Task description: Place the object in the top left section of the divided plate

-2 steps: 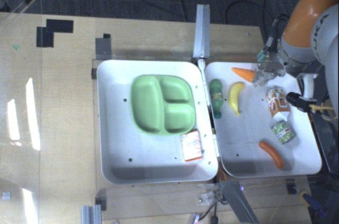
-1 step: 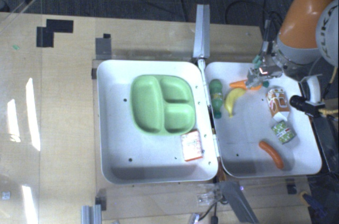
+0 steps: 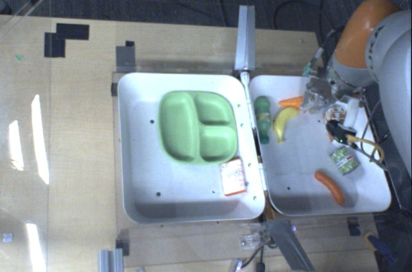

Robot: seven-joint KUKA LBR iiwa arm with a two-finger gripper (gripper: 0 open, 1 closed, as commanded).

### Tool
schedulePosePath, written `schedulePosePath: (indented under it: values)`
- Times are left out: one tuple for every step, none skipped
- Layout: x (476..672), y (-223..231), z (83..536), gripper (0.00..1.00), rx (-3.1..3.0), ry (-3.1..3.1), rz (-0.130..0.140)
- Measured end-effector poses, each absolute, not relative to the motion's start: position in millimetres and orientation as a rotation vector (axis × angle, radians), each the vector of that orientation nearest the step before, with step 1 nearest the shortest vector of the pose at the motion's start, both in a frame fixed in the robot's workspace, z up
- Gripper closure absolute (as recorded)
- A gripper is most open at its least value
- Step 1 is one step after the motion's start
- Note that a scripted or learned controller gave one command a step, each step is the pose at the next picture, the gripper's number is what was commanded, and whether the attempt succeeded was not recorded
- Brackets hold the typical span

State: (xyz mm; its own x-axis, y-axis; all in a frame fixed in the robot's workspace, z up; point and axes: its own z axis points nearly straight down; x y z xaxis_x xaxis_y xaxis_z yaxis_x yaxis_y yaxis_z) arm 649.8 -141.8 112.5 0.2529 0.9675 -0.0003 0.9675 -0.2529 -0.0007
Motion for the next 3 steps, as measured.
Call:
schedulePosePath:
  values:
    - [589.5, -186, 107, 1.00, -2.101, -2.337, -0.002]
    - [593.6, -191, 107, 1.00, -1.841, -2.551, -0.004]
    - [579.1, -124, 137, 1.00, -1.931, -2.480, -0.003]
